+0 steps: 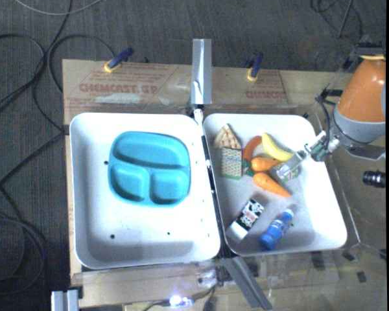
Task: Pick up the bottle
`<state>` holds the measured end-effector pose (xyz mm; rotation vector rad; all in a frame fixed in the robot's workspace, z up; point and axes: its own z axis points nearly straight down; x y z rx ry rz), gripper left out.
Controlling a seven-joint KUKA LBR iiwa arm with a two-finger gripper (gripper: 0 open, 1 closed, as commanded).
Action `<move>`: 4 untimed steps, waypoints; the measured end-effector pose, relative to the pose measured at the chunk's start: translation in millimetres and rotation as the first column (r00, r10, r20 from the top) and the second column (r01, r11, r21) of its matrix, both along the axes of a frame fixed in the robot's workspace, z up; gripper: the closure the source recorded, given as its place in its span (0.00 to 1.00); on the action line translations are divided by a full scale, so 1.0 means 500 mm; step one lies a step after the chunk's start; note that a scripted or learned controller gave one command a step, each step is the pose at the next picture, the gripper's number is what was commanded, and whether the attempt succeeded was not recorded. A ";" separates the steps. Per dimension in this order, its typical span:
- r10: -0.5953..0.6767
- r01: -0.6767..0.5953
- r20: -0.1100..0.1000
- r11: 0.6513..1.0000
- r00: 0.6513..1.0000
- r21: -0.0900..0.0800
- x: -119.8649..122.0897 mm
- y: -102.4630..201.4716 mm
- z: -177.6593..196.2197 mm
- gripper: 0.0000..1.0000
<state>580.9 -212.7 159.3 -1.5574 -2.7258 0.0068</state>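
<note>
The bottle is small, blue and clear with a blue cap. It lies on its side near the front edge of the right bin. My gripper reaches in from the right and hangs low over the bin's middle, beside two carrots. It is behind the bottle and well apart from it. Nothing can be made out in its grasp.
A black-and-white carton lies just left of the bottle. A banana, a green box and a waffle-like wedge crowd the back of the right bin. The left bin holds a blue compartment tray.
</note>
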 end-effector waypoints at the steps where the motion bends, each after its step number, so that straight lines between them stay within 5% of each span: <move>1: 0.020 -0.020 0.010 1.000 1.000 0.006 -0.173 -0.017 -0.141 0.00; 2: -0.102 0.102 0.002 0.995 0.995 0.001 -0.190 0.133 0.199 0.00; 3: -0.155 0.155 0.009 0.988 0.988 0.003 -0.189 0.150 -0.067 0.00; 4: -0.122 0.122 0.003 0.993 0.993 -0.001 -0.189 0.094 0.547 0.00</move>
